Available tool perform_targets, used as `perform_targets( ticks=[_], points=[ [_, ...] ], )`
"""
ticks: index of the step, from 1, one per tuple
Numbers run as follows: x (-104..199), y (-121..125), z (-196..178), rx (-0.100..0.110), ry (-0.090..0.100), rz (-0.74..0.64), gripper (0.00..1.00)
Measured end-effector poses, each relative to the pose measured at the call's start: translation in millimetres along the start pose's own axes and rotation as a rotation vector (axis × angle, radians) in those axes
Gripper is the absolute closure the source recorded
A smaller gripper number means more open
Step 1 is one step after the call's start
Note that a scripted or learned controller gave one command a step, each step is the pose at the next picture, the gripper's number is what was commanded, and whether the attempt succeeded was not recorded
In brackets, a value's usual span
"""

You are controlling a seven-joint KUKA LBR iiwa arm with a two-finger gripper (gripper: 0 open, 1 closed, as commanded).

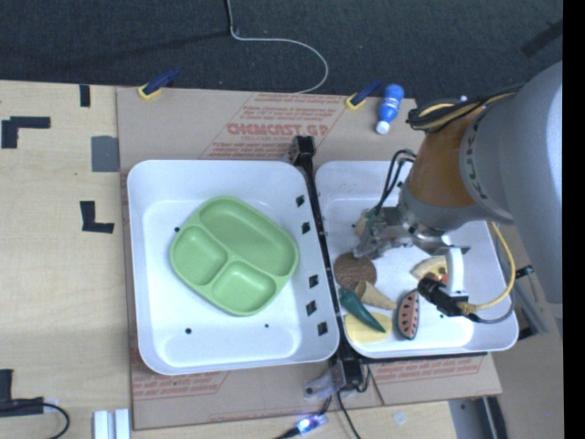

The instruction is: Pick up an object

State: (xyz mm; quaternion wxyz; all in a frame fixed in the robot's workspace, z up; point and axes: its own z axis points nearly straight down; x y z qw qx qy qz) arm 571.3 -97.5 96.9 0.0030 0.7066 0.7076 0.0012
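Watch for a bad pick in the crowded right bin (489, 337).
Camera view: your gripper (377, 231) hangs just above the brown round object (355, 270); its opening you cannot tell. The cone (371, 293) and green piece (362, 310) crowd beside that object and could get knocked or dragged.

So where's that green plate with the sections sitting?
The green divided plate lies in the left white bin, roughly at its middle, across the divider from the toy food in the right bin.

floor: dark carpet (110, 16) | bench: light wood (55, 273) | underlay: brown cardboard (238, 122) | cable: white (274, 39)
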Motion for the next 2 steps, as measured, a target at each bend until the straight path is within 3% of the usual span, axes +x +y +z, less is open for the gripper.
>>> perform_targets(
  ticks=[1,2],
  points=[
    [107,-27,-123,-0.003,0.008,-0.012,1.00],
    [87,-83,-231,-0.002,0.004,0.001,1.00]
  ],
)
